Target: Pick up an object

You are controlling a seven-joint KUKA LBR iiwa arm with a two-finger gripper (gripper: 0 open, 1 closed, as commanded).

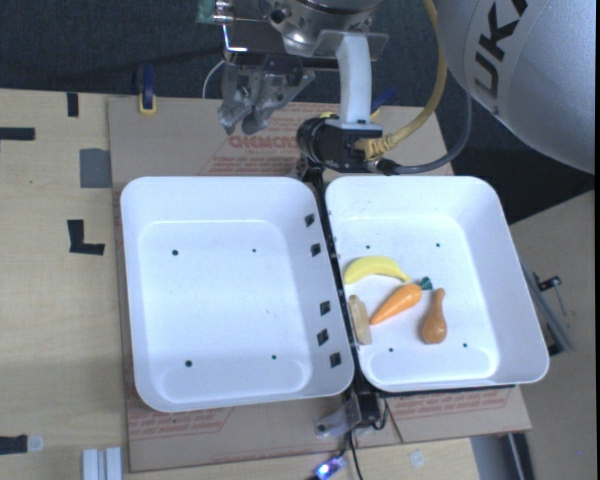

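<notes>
The hand (pixel 252 108) hangs above the desk beyond the bins' far edge; whether it is spread or pressed together, I cannot tell. The glossy orange plastic carrot (pixel 396 303) lies in the right white bin (pixel 480 208), toward five o'clock from the hand, its long axis running two to eight o'clock.

Bench (pixel 40 268), cardboard sheet (pixel 160 133), two white bins (pixel 140 208)

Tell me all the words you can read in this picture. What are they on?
"UKA": big dark letters on the robot arm, cut off at the picture's edge.
Red print on the cardboard sheet behind the bins: too blurred to read for sure.
</notes>
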